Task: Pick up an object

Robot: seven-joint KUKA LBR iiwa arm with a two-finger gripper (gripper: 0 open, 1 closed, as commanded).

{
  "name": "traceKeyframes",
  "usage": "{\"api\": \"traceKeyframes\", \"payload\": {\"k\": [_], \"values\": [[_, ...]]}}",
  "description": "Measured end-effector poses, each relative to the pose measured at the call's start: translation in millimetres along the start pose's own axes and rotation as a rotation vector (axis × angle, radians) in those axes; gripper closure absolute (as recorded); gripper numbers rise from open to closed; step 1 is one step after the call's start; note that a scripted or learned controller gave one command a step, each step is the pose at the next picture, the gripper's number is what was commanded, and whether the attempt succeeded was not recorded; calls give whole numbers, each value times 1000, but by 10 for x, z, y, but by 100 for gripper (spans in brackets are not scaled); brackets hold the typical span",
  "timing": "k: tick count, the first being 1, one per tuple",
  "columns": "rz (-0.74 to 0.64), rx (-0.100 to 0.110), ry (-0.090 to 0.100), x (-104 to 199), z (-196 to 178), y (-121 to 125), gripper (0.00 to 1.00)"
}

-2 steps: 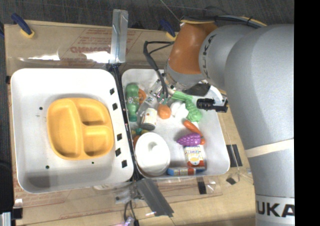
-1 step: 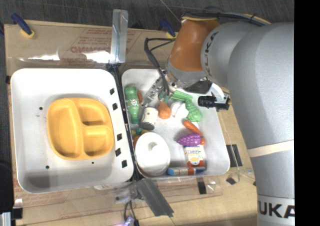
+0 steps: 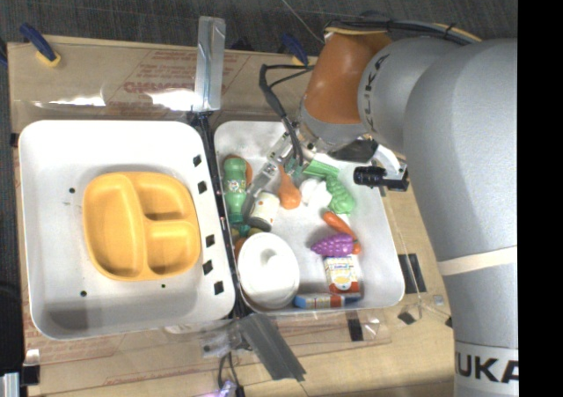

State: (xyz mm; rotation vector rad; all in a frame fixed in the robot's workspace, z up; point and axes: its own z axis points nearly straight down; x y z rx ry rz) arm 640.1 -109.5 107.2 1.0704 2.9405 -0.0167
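Observation:
My gripper (image 3: 274,177) hangs below the orange wrist band, low in the upper-left part of the right bin (image 3: 384,237). It sits just right of a green bottle (image 3: 234,182) and just left of an orange and white toy (image 3: 289,194). A green toy (image 3: 332,182) lies to its right. Nearer the front are a carrot (image 3: 338,222), a purple bunch of grapes (image 3: 334,246), a white round cup (image 3: 267,270) and a small red-labelled bottle (image 3: 342,275). I see nothing lifted off the bin floor.
The left bin (image 3: 53,158) holds a yellow divided tray (image 3: 141,224). A marker-like stick (image 3: 318,301) lies along the right bin's front wall. The grey arm covers the right bin's far right corner. A narrow divider (image 3: 214,202) separates the bins.

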Motion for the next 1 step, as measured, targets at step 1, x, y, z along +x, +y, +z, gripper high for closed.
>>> {"api": "traceKeyframes", "payload": {"k": [1], "values": [[143, -3, 1, 115, 104, -176, 0]]}}
